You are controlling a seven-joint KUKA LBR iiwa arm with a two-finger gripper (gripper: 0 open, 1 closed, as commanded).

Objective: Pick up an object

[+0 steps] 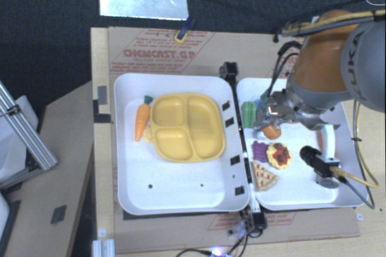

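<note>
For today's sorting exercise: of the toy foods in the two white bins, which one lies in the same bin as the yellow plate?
The carrot, orange with a green top, lies beside the yellow plate in the left bin; the other foods lie in the right bin.

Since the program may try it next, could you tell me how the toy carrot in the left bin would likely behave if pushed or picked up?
The carrot looks like moulded plastic, so probably stiff and light. Its rounded, tapered body may roll or swing round when nudged. It lies against the yellow plate, which could crowd one side of a grasp.
</note>
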